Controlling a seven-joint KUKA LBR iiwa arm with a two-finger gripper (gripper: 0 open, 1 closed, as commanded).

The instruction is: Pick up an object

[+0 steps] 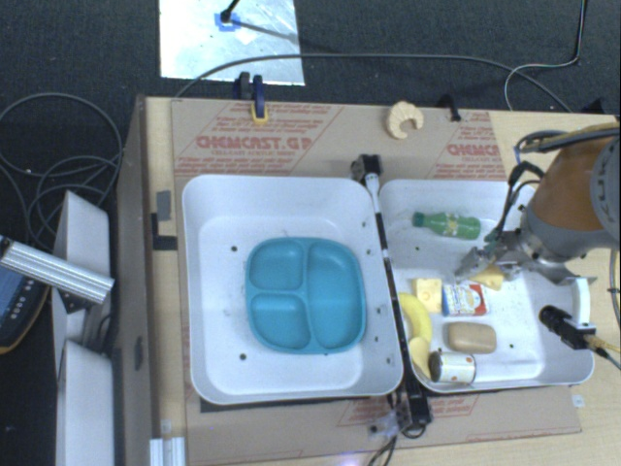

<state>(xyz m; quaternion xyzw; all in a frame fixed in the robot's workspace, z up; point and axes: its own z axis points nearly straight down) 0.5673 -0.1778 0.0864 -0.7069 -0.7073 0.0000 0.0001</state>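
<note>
My gripper [480, 262] hangs low in the right bin [558, 362], reaching in from the right under the grey arm with its orange band [574, 197]. A small yellow piece [491, 280] lies just below and right of the gripper tip, close to it or touching it. Right beside it sits a white carton with red and blue print [465, 299], with a yellow block [427, 290] to its left. A green bottle [448, 224] lies on its side toward the back. A banana [417, 318], a brown oval lump [471, 337] and a small can [450, 366] rest at the front.
The left bin [209, 221] holds a blue divided plate [305, 294]. The ridge between the bins [384, 260] runs just left of the objects. A beige piece [406, 118] lies on the bench behind the bins. Cables trail at the back right.
</note>
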